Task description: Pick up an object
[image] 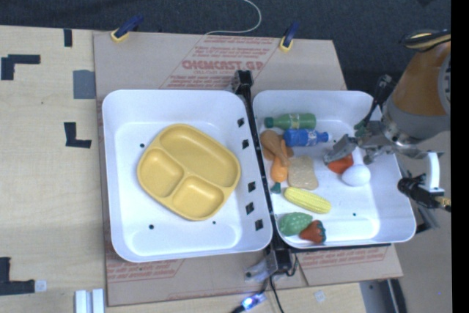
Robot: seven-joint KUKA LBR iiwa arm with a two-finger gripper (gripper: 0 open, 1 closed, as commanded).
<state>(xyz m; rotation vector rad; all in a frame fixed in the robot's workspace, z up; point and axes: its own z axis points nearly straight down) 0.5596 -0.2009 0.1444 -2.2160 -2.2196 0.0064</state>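
Bins sit side by side before you: the left bin (121, 179) holds a yellow divided plate (187, 170). In the right bin (388, 220), along its left wall, you see a green bottle (291, 121), a blue bottle (305, 137), a carrot (278, 168), a bread slice (302, 172), a corn cob (307, 199) and a strawberry (313, 232). Further right, the gripper (343, 151) hangs low just over a red piece (339, 164) touching a white egg (357, 175). You cannot tell how its claw stands.
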